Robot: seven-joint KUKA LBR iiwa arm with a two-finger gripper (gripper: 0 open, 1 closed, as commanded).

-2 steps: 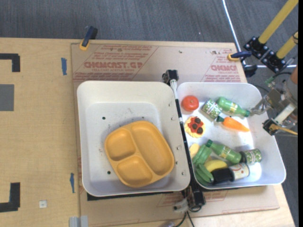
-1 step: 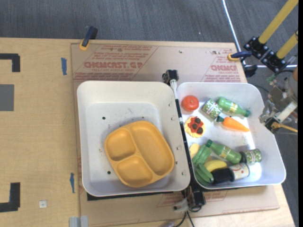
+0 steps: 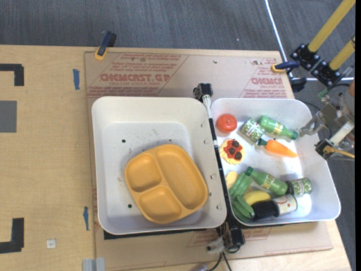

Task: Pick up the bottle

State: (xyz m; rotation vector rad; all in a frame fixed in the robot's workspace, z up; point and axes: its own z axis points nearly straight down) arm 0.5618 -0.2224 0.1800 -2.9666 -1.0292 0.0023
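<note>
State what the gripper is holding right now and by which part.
Nothing visibly held. The gripper sits at the right bin's right rim, with no item seen between its fingers; the nearest green bottle lies apart.

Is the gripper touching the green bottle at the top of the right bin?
Apart. The camera view shows the gripper at the right bin's right rim, with bare white floor between it and the green bottle.

Two white bins: the left bin [image 3: 107, 151] at nine o'clock, the right bin [image 3: 321, 179] at three. One yellow divided plate [image 3: 164, 183]. Three bottles: two green ones [image 3: 276, 128] [image 3: 267, 180] and a dark one [image 3: 274, 208]. One tomato [image 3: 226, 123], one carrot [image 3: 280, 148], one banana [image 3: 255, 197], one fruit tart [image 3: 232, 150], two cans [image 3: 251, 130] [image 3: 299, 186].
</note>
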